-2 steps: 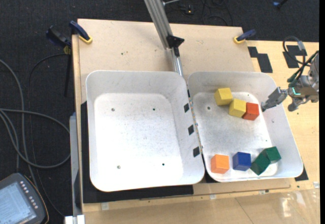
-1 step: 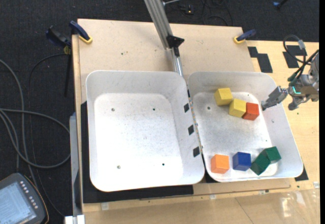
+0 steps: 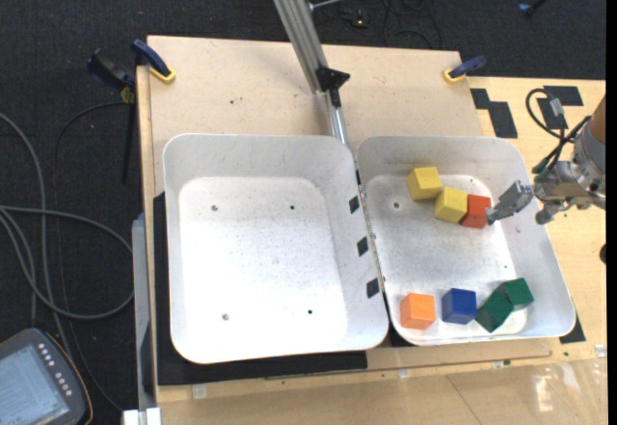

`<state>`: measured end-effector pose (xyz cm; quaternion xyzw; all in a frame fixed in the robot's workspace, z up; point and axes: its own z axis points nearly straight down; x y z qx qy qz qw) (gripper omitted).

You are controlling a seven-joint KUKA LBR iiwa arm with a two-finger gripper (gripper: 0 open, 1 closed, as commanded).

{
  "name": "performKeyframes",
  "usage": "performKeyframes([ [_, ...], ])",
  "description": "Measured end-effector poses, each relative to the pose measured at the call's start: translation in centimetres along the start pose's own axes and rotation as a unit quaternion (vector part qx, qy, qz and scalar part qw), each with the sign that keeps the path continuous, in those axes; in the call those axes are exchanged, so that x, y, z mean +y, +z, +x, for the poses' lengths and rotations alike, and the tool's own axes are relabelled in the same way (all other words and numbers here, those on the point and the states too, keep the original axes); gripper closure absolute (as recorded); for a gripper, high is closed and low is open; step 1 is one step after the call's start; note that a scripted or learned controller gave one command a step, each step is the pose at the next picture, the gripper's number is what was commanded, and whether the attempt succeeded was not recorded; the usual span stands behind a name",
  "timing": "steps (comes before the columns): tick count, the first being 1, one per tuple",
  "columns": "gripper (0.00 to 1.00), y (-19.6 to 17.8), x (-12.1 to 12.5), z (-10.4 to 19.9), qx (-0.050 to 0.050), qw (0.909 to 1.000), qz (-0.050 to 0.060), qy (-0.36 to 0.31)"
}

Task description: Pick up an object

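I'm watching the end effector (image 3: 525,201) reach in from the right, low over the right bin (image 3: 540,264), its tip just beside the red block (image 3: 477,210). As I read it, nothing is picked yet: no block sits between its tips, and every block lies on the bin floor. Whether it is released or clenched I cannot tell from up here; the metal parts blur together at the bin's right rim.

The red block touches a yellow block (image 3: 450,204), with a second yellow block (image 3: 424,182) just beyond, toward the far left. Along the near edge I see an orange block (image 3: 417,309), a blue block (image 3: 460,305) and two green blocks (image 3: 503,304) pressed together. The left bin (image 3: 183,250) shows only its speckled floor.

So the grasp and the lift are both left, I'd say, with the red block the likely target. The arm itself is cut off at the right edge, so I only get the wrist. The green pair overlap; their shared edge is hard to make out.
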<state>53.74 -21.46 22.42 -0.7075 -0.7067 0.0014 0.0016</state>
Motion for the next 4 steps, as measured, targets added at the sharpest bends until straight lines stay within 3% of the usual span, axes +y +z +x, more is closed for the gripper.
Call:
performKeyframes([
  [2,0.0,11.1,0.9,-0.7,0.0,1.0,0.0,0.0],
  [3,1.0,9.7,1.1,-0.7,-0.001,1.0,-0.003,-0.001],
  [4,1.0,3.4,1.5,-0.7,-0.002,1.0,-0.006,-0.002],
])
